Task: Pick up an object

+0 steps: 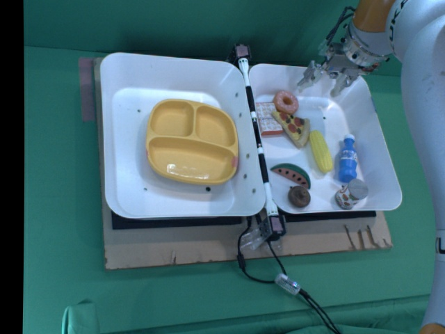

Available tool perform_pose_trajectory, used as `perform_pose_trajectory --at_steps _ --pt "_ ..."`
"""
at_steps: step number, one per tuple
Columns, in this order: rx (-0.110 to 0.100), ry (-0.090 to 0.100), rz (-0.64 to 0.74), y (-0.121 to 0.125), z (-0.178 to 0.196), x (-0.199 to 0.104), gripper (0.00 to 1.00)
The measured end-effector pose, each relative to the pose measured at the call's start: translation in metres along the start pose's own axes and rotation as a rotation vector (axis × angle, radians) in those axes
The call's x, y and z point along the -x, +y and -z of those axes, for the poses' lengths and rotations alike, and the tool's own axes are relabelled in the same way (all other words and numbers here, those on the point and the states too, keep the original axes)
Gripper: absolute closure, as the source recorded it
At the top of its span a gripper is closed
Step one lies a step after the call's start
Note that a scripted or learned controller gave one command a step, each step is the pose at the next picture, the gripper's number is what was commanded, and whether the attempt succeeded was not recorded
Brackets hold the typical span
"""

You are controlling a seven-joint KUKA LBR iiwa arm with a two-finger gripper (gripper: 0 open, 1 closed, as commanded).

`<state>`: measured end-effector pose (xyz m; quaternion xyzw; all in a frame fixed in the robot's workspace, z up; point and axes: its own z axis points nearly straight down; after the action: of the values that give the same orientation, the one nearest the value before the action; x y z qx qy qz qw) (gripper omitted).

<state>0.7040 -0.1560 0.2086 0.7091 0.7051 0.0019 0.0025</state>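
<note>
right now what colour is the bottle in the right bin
Blue with a white cap: the bottle, seen in the camera view.

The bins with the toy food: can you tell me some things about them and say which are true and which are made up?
1. The yellow tray sits in the left bin. True.
2. The blue bottle lies in the left bin. False: it lies in the right bin, beside the corn.
3. The doughnut is next to the pizza slice. True.
4. The end effector holds the watermelon slice. False: it hangs over the right bin's far edge with nothing between its fingers.
5. The yellow tray is full of food. False: its compartments hold none.
</note>
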Motion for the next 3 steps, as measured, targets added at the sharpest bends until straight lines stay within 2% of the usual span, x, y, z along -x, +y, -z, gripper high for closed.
perform_pose_trajectory --at_steps 1,2,3 --pt "-0.004 -0.01 0.001 -0.002 -0.016 -0.007 0.0" --pt "0.001 0.005 -0.002 0.0 0.0 -0.013 1.0" --pt "0.001 0.0 -0.003 0.0 0.0 -0.01 0.0"
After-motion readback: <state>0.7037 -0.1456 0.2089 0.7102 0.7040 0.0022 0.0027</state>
